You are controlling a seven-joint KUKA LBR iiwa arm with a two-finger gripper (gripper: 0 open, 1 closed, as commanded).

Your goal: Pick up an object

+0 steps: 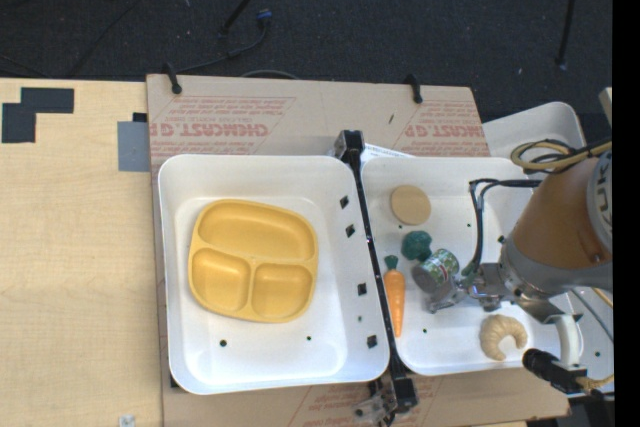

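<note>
End effector [440,293] sits low in the right bin [440,360]; can't tell its state. A small can [438,266] with green label lies tilted touching its upper side, long axis running lower-left to upper-right. Green broccoli piece [416,243] just beyond the can. Carrot [395,301] to its left, long axis parallel to the bin divider, tip pointing toward the near edge. Croissant [503,336] on the lower right, near the front wall. Round cracker [410,205] further up. Left bin [260,370] holds a yellow divided plate [254,258], well apart.
</note>
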